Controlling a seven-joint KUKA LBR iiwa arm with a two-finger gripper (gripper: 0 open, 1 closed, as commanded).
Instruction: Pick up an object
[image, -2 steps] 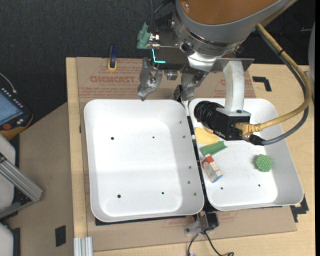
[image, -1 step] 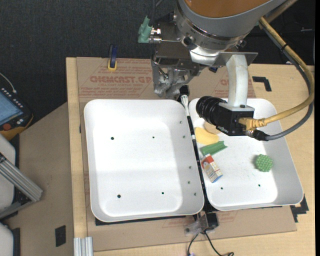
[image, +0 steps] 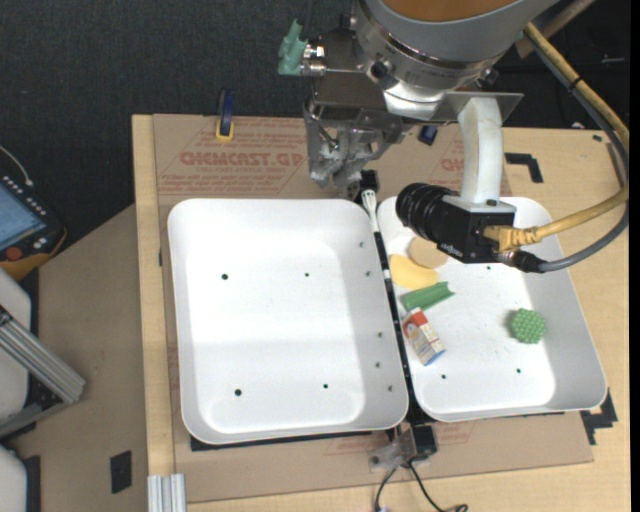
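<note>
The right bin holds several small items. A yellow piece lies near its left wall, with a green wedge just in front of it. Closer to me sits a small red, white and blue box. A green bumpy ball rests alone toward the right. A tan round item is partly hidden under a black cylinder mounted on the arm. My gripper hangs above the cardboard behind the bins, near the back right corner of the left bin, away from all the items.
A thick hose runs from the black cylinder off to the right. A blue and yellow clamp sits at the cardboard's back edge. A small black clip sits at the front between the bins.
</note>
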